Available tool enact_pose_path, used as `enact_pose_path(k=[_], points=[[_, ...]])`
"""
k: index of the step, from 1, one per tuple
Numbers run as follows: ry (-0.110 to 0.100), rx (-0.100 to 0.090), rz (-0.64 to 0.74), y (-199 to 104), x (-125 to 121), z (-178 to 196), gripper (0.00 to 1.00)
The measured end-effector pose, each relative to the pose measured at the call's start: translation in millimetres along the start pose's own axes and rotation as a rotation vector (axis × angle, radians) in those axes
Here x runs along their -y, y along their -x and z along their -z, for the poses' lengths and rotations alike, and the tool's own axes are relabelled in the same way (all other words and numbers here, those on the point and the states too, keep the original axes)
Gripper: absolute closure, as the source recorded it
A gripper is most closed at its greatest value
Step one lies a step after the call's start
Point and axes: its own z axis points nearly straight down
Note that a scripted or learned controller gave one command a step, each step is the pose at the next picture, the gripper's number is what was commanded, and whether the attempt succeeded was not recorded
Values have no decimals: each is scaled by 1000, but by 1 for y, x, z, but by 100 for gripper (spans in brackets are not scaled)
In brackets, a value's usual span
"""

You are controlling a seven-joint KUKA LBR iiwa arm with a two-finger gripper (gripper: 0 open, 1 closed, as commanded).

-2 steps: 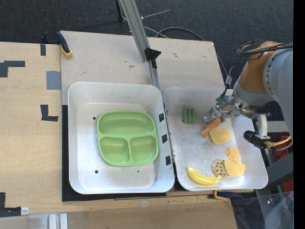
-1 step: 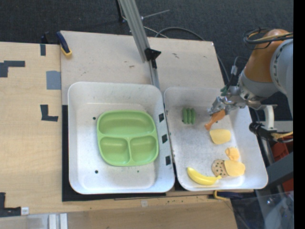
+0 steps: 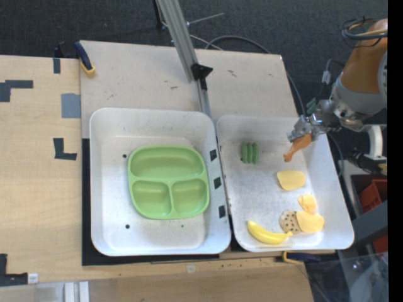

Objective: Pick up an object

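My gripper point(image 3: 303, 133) hangs over the far right side of the right bin point(image 3: 334, 187), and it is shut on a small orange carrot-like piece point(image 3: 297, 148). The piece slants down and to the left from the fingers, lifted above the bin floor. In the same bin lie a green ridged piece point(image 3: 250, 152), a pale yellow slice point(image 3: 291, 180), a small yellow chunk point(image 3: 307, 202), a larger yellow chunk point(image 3: 311, 223), a speckled cookie point(image 3: 288, 221) and a banana point(image 3: 266, 233).
The left bin point(image 3: 107, 168) holds a green divided plate point(image 3: 168, 181). A metal pole point(image 3: 179, 30) slants across the bench toward the divide between the bins. A blue-and-yellow clamp point(image 3: 84, 58) sits at the bench's far left corner.
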Motion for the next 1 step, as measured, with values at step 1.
enact_pose_path(k=[1], points=[[1,0,1,1,-1,64,100]])
